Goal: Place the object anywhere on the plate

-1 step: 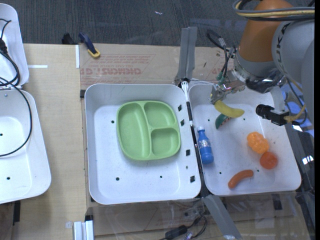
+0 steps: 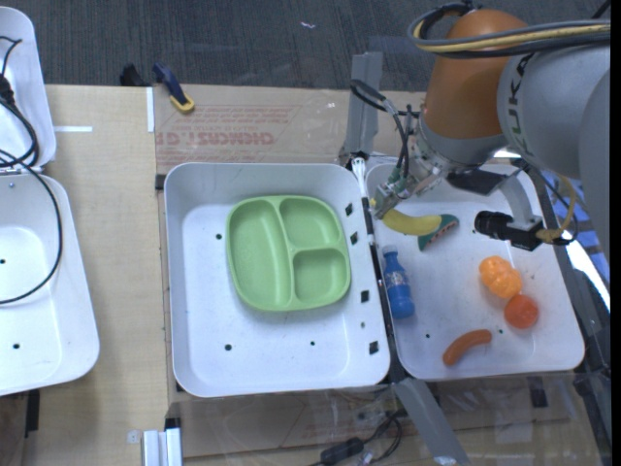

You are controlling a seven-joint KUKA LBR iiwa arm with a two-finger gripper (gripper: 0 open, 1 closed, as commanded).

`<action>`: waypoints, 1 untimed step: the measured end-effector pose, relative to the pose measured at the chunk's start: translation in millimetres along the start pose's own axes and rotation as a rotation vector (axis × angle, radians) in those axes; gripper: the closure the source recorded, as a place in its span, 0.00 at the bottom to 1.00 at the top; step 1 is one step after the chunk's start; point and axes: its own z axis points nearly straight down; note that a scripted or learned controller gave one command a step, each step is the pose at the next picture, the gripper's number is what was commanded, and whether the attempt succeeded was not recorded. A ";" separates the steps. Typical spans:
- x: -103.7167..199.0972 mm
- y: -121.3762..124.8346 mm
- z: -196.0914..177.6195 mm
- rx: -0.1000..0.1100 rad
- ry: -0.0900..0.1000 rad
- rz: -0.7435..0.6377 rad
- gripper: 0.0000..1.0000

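Observation:
A green divided plate (image 2: pixel 288 251) lies in the left bin (image 2: pixel 194 338). In the right bin (image 2: pixel 543 352) a yellow banana (image 2: pixel 411 223) lies at the back left, with a teal-and-red item (image 2: pixel 442 231) against its right end. My gripper (image 2: pixel 388 194) hangs just above the banana's left end, close to the wall between the bins. Nothing shows as lifted off the bin floor. The wrist and cables cover the gripper's tips.
A blue bottle (image 2: pixel 396 284) lies by the right bin's left wall. An orange fruit (image 2: pixel 500 276), a red ball (image 2: pixel 521 312) and an orange sausage-shaped piece (image 2: pixel 467 346) sit further right. A black cylinder (image 2: pixel 503 226) juts in beside the banana.

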 end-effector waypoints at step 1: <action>70.3 -5.6 0.2 0.001 0.000 -0.094 1.00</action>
